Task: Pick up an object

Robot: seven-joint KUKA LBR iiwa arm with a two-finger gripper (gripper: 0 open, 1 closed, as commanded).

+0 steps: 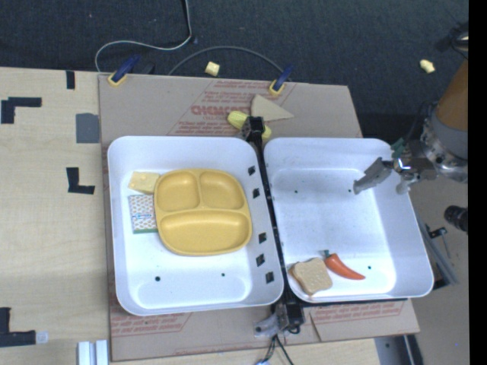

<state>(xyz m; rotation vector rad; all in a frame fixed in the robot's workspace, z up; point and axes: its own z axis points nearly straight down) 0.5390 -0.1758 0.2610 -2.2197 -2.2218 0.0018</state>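
Closest to the camera, down at the bottom edge, there's a little metal clamp [278, 324] where the two bins meet, sitting on the cardboard sheet [221, 105] that lies under both of them.

Next up, the right bin [403, 226]. In its near corner there's a slice of bread [311, 276] and right beside it an orange chili pepper [344, 267] with a green stem, the two just about touching. Those are the only loose things on that side, and both lie flat on the bin floor.

The left bin [122, 242] has a yellow divided plate [204, 210] taking up most of the middle. Tucked against the plate's left edge are a small patterned packet [142, 212] and, just behind it, a pale yellow wedge [143, 182] that looks like cheese.

Further back on the right side, the gripper [386, 172] hangs over the far right part of the right bin, well apart from the bread and pepper. One dark finger [370, 179] sticks out toward the left and I can't make out a clear second one, so honestly I can't tell how far open it is. Nothing seems to be in it.

At the far end, a yellow piece [239, 118] and a tan cardboard scrap [271, 109] lie behind the bins, with cables [183, 6] trailing over the dark floor.
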